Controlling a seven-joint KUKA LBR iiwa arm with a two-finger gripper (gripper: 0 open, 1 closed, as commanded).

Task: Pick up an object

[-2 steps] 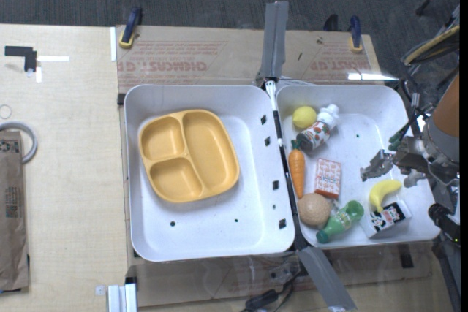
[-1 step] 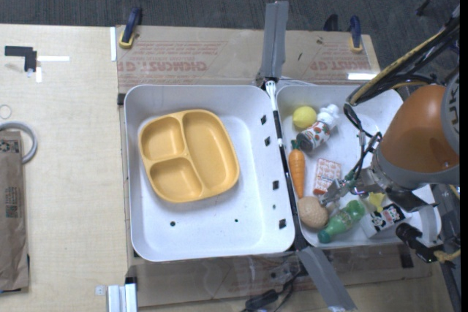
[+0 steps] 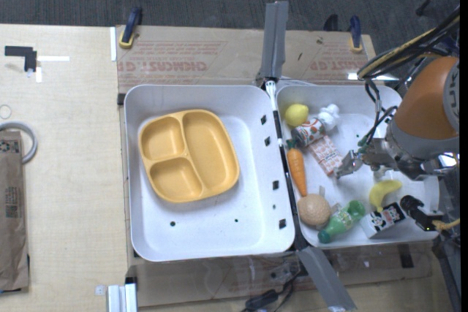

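Grasp not yet achieved: the grey two-finger hand [image 3: 349,164] hangs low in the right shallow white plastic bin [image 3: 349,94] beside a flat red-and-white packet [image 3: 324,153], with nothing visibly between its parts; whether it is open or closed cannot be told. Candidate objects remain in the bin: smooth tapered orange carrot [image 3: 296,170], round yellow lemon [image 3: 296,114], matte tan ball [image 3: 314,210], curved yellow banana [image 3: 384,191]. The left bin [image 3: 197,230] holds a glossy yellow three-compartment plate [image 3: 189,155].

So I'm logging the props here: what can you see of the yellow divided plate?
The yellow divided plate is a rounded-rectangle tray that looks like matte plastic, with three compartments: two smaller ones on its left side and one long one on the right. It lies flat, slightly rotated, on the floor of the left white bin, with nothing in it.
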